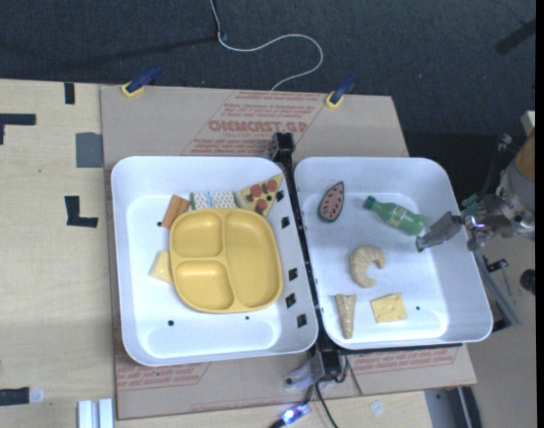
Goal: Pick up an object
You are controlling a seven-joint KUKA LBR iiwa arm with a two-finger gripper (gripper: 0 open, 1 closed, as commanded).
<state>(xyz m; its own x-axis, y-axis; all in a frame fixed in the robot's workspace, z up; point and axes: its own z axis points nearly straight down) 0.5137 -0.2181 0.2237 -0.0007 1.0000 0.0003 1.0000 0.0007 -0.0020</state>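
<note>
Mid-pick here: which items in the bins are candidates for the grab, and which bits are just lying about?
Candidates, right bin:
green bottle, nearest the gripper
watermelon slice
croissant
cheese square
wedge

Lying about:
yellow divided plate with toy foods tucked behind it, left bin
white cable
two clamps

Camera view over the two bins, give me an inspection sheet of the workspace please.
Surface: left bin and right bin, side by side on cardboard.
Job's things: right bin holds green bottle, croissant, watermelon slice, cheese square, wedge.
Clutter: yellow divided plate lying over small food pieces in the left bin.
Grippers: gripper at the right bin's right edge, beside the bottle.
Cables: white cable behind the bins.
Surroundings: dark floor.
</note>
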